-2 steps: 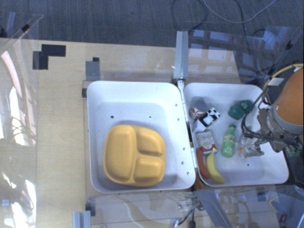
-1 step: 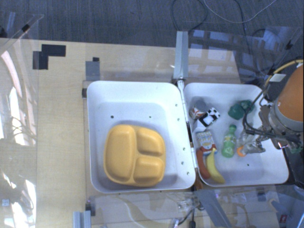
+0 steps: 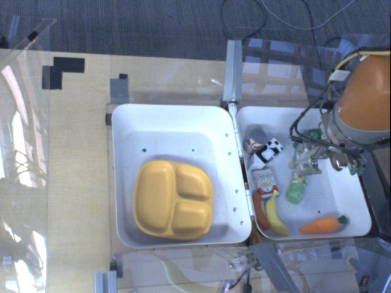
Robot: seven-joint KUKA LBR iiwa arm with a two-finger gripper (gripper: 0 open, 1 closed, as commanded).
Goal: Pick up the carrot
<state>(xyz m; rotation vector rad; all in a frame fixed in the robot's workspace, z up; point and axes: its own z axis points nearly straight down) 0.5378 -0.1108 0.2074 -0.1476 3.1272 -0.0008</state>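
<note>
one orange plastic carrot with a green tip [image 3: 320, 225] lies lengthwise left-right near the right bin's front wall, below the claw [image 3: 303, 168], whose opening i cannot tell.

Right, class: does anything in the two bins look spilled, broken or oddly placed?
Nothing stands out. The yellow divided tray lies flat in the left bin; the carrot, banana and other small toys lie loose in the right bin, with the gripper above them.

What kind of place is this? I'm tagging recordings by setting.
Probably a robotics lab bench: two white bins of toy food like the carrot, clear guard panels, loose cables on carpet.
</note>
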